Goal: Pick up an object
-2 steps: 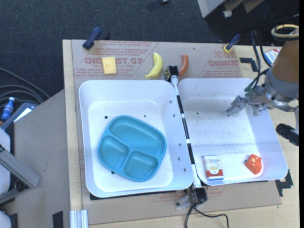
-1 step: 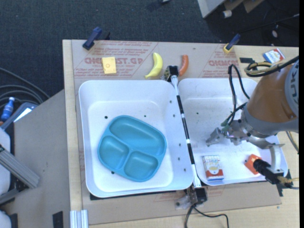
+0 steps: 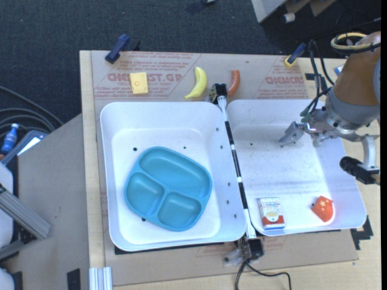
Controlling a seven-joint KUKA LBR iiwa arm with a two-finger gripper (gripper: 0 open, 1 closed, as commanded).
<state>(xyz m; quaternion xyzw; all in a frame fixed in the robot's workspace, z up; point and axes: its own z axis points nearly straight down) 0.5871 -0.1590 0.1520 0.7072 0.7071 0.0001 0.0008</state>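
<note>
Camera view: two white bins (image 3: 121, 116) on a plywood bench (image 3: 157, 71), dark carpet (image 3: 60, 17) around, gripper (image 3: 299, 132) state unclear.

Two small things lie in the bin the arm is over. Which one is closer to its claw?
The small white-and-red box, though only slightly. It lies nearer the divider, down and left of the gripper; the orange object sits further right, near the bin's front corner.

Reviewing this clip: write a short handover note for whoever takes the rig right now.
Gripper: over the upper part of the right bin, nothing seen between its fingers; open or shut is unclear.
Right bin: small carton and orange object, both near the front edge.
Left bin: blue divided plate.
Done: nothing picked up yet.
Left: move to an object, grasp it, lift.
</note>
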